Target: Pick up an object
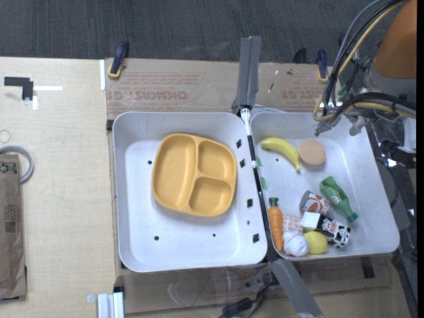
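Presently, the tabletop [53,177] carries two white bins side by side near its right edge. The left bin [132,244] holds one yellow divided plate [195,174], lying flat and slightly toward the bin's far side. The right bin [371,177] holds the loose objects. A yellow banana [281,151] lies by the far left corner, with a tan round disc [312,153] just beside it. A green bottle [338,198] lies tilted toward the right wall. An orange carrot [275,225] runs along the left wall. Clustered at the near edge are a red-and-white packet [314,203], a black-and-white carton [334,230], a yellow lemon [317,242] and a white round object [296,245]. The arm [397,42], grey and orange with cables, stands over the right bin's far right corner; its gripper cannot be made out, so its state cannot be told.
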Controlling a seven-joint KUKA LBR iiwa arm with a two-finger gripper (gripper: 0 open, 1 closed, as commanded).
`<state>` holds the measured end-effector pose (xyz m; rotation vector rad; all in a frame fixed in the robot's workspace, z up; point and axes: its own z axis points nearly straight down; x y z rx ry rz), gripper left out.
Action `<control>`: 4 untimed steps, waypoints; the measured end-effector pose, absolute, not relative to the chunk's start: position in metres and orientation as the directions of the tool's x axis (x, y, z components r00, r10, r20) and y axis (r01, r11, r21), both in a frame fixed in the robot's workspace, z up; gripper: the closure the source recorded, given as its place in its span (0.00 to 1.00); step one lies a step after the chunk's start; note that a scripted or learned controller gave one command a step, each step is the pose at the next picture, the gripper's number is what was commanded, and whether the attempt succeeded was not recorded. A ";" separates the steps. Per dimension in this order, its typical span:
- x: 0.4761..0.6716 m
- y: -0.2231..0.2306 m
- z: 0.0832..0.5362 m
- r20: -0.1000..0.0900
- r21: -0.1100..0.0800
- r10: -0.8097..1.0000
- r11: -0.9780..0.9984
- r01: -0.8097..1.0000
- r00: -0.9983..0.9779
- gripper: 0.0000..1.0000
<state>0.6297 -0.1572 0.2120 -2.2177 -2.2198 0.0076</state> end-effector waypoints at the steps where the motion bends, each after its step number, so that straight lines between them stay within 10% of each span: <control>1: 0.594 -0.135 0.116 0.001 -0.004 0.968 0.250 0.968 -0.250 0.00; 2: 0.641 -0.116 0.089 0.000 -0.003 0.972 0.236 0.972 -0.236 0.00; 3: 0.641 -0.117 0.095 0.000 -0.006 0.972 0.235 0.972 -0.235 1.00; 4: 0.660 -0.070 0.202 -0.001 -0.003 0.961 0.276 0.961 -0.276 1.00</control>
